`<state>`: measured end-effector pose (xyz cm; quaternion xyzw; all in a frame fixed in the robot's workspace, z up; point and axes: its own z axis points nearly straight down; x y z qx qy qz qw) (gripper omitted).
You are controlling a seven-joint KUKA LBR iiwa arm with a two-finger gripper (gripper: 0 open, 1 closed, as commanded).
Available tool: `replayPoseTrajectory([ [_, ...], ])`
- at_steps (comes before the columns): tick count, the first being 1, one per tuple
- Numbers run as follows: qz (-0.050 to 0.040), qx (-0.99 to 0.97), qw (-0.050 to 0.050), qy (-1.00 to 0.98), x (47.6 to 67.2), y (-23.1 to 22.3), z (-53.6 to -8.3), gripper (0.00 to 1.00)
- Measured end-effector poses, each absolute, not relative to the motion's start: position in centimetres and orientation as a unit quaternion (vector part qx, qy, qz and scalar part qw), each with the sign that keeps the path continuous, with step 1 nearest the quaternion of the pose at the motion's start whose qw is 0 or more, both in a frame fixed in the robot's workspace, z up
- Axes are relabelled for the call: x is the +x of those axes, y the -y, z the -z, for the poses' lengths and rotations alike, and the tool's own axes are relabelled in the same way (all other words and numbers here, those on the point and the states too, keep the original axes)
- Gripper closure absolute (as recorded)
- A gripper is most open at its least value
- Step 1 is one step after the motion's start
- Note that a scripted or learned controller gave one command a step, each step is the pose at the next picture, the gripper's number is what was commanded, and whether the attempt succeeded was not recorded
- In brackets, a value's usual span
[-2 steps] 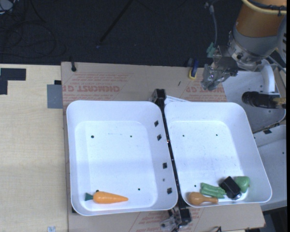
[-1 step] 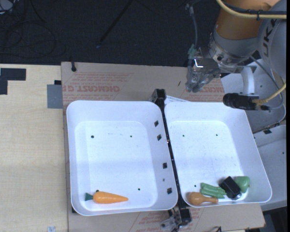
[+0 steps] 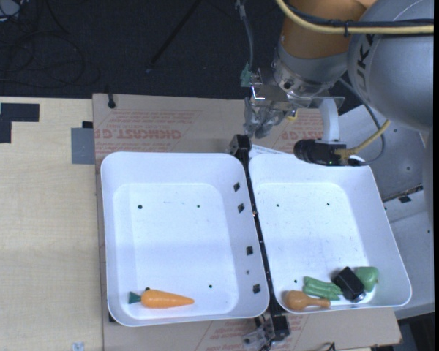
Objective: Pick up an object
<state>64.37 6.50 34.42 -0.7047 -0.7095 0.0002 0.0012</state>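
Observation:
An orange carrot (image 3: 164,298) with a green top lies near the front edge of the left bin (image 3: 117,218). In the front right corner of the right bin (image 3: 384,218) a small pile is gathered: an orange gourd-shaped piece (image 3: 305,300), a green pod (image 3: 322,288), a black block (image 3: 349,284) and a light green piece (image 3: 366,275). My gripper (image 3: 262,124) hangs high over the far end of the divider between the two bins, well away from every object, with nothing seen in it.
The bins stand on brown cardboard (image 3: 168,126) atop a pale wooden bench (image 3: 36,218). Black clips (image 3: 241,207) run along the seam between the bins. The arm's grey body (image 3: 395,57) fills the upper right.

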Motion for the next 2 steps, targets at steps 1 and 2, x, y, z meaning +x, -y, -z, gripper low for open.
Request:
replayPoseTrajectory([
  [1,0.0022,-0.704,0.000,0.710,61.6,-14.6,-40.9,1.00],
  [2,-0.0073,-0.706,0.004,0.708,62.9,-18.3,-21.9,1.00],
])
